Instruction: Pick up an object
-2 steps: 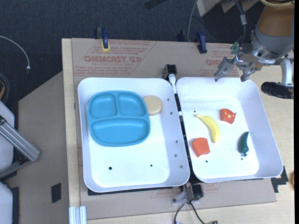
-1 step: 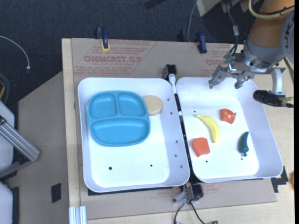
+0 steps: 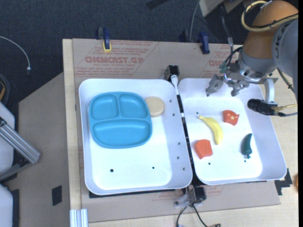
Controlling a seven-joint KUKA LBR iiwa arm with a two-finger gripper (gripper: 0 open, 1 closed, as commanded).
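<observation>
We are hovering the gripper (image 3: 222, 85), fingers spread (holding nothing), risking nudging the banana (image 3: 212, 128) sideways.

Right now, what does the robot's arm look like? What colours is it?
The arm is grey, with a rounded orange band above the wrist. A yellowish cable loops beside that band. At its end is a small silvery metal gripper with thin wires running to it. A black, tube-shaped part sticks out beside the wrist.
</observation>
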